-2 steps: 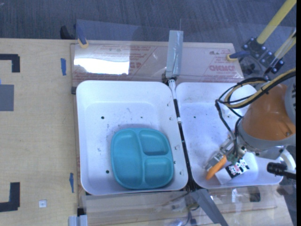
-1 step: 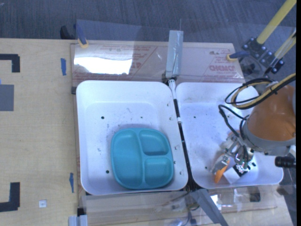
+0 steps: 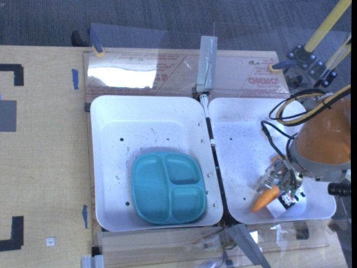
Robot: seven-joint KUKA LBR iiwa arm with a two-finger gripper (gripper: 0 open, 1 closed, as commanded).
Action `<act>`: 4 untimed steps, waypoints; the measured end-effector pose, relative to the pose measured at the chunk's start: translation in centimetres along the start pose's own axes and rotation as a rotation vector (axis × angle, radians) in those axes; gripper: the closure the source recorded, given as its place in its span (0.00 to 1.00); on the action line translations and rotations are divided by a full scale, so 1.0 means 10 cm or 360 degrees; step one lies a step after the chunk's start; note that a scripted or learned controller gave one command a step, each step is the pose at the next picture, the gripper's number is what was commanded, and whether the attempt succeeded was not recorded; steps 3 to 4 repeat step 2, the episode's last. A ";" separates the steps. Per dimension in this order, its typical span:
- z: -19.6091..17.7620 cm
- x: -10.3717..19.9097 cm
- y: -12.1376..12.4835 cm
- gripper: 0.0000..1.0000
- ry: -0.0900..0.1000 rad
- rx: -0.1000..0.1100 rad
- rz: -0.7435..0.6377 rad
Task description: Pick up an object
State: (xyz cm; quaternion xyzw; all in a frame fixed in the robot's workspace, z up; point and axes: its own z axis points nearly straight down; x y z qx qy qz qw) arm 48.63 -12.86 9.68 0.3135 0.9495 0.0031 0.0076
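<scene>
While the wooden bench (image 3: 39, 149) stretched pale on the left, the left-hand shallow white bin (image 3: 111, 116) held a teal plastic divided plate (image 3: 167, 187), lying flat toward that bin's near edge with its three compartments facing up. Beyond the dark divider, the right-hand shallow white bin (image 3: 240, 133) held a small orange carrot-shaped object (image 3: 264, 199) near its front edge, tilted with its thicker end up toward the arm. Just beside it, touching or nearly so, the two-finger gripper (image 3: 281, 182) hung low under the orange-banded grey arm (image 3: 326, 141); its opening could not be told amid the clutter of cables, nor whether it gripped the carrot.
</scene>
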 end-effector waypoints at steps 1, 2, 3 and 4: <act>-1.70 0.52 0.68 1.00 0.0015 0.0014 0.0094; -1.77 0.50 0.69 1.00 0.0016 0.0016 0.0092; -1.77 0.50 0.69 1.00 0.0016 0.0016 0.0092; -1.77 0.50 0.69 1.00 0.0016 0.0016 0.0092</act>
